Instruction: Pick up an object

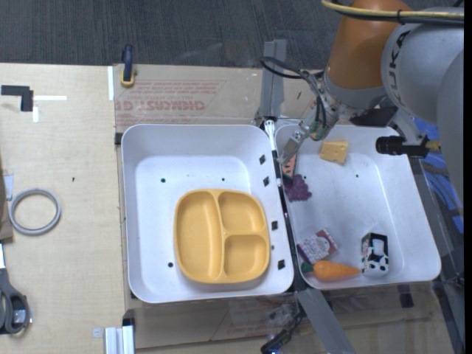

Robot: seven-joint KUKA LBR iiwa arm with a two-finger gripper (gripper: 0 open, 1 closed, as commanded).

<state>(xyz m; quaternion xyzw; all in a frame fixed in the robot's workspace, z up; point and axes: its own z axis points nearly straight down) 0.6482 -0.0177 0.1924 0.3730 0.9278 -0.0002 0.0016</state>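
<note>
In the right bin (398, 198) lie a purple clump (298, 189), a pale yellow block (334, 151), an orange carrot (335, 271), a small red-and-white packet (317, 245) and a black-and-white toy (375, 254). My gripper (290, 155) hangs low at the bin's far left corner, close to the dividing wall. It sits just above the purple clump and left of the yellow block. Nothing can be seen held in it.
The left bin (147, 198) holds a yellow divided plate (221, 234). A grey tape ring (32, 211) and scissors (13, 312) lie on the bench at the left. A cardboard sheet (184, 98) lies behind the bins. The arm's orange band (365, 35) looms over the right bin's back edge.
</note>
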